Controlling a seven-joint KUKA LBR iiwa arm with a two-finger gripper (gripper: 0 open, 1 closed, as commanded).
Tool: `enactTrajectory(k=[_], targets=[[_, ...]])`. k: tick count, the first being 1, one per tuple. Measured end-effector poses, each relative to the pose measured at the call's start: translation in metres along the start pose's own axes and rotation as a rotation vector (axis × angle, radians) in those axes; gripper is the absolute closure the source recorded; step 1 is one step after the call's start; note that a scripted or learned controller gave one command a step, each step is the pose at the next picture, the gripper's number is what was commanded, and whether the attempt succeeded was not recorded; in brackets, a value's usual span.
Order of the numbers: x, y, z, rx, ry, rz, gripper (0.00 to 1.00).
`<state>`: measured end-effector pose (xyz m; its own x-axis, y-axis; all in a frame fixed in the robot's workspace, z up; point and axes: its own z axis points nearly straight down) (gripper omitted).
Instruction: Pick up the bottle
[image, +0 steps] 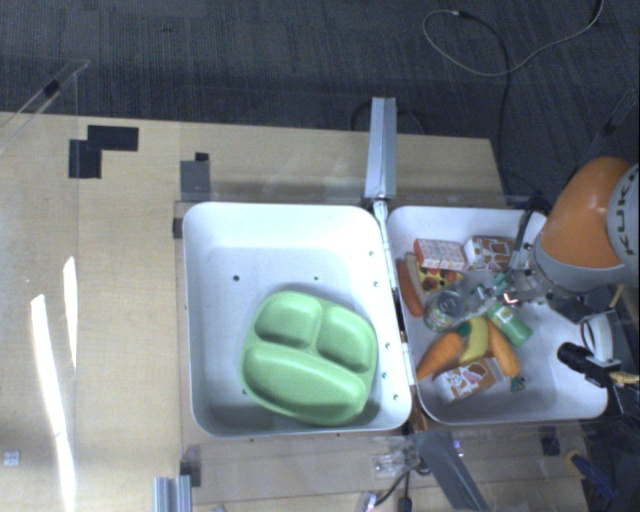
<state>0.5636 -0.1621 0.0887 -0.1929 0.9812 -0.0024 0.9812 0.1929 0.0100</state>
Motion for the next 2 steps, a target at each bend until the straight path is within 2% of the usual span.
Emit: enactTrajectory(k=[1, 2], targets=[[0.000, 0.003, -0.012, -0.008, -0.002, -0.001, 1.00], [0.065, 0.047, -0.129, 0.004, 0.000, 0.258, 1.00]])
